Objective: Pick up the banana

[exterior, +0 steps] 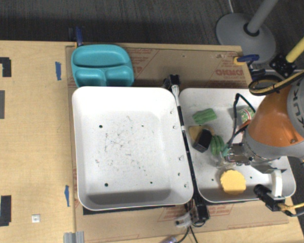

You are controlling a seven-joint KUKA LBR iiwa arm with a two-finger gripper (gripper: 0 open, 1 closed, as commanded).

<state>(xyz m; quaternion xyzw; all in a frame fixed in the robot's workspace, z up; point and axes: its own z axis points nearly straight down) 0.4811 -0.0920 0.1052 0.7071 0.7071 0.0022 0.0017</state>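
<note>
Yellow banana (233, 181) in right bin (289, 189), gripper (232, 156) just above

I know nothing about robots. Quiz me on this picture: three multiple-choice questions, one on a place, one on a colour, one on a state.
1. Which bin holds the yellow item? A the left one; B the right bin; C neither.
2. What colour is the tray behind the left bin? A red; B teal; C black.
3. How does the yellow item sit? A lying on the bin floor; B stacked on a block; C hanging over the rim.

Answers: 1 B, it lies beside the arm. 2 B, plainly teal. 3 A, it rests flat, apart from the black block.
</note>
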